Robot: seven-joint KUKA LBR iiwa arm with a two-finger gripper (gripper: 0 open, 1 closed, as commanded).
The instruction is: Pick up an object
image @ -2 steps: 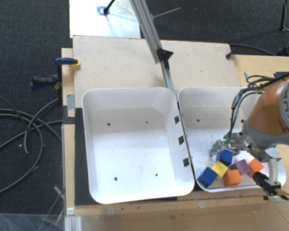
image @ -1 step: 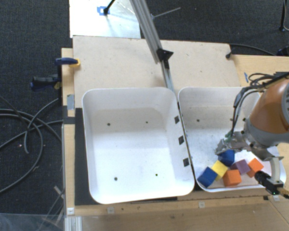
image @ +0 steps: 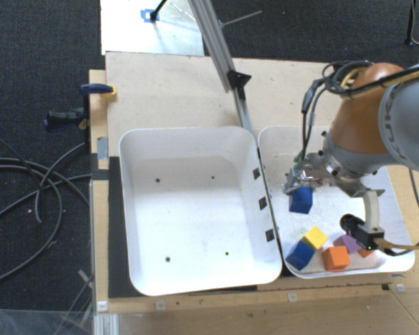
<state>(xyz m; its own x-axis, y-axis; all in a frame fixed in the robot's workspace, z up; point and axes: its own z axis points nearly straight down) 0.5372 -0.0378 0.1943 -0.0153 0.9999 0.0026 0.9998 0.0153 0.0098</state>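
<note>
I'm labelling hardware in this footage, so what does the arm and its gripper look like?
The arm is a thick, rounded grey tube with a glossy orange band above the wrist. Black cables loop out beside the orange part and run down toward the wrist. The gripper is a small unit of grey and silver metal. A pale bracket with a black cylindrical part hangs below the wrist.

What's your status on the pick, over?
Gripper over right bin, directly above blue cube; grip not confirmed. Yellow, second blue, orange and purple blocks clustered at near edge, clear of it.
</note>
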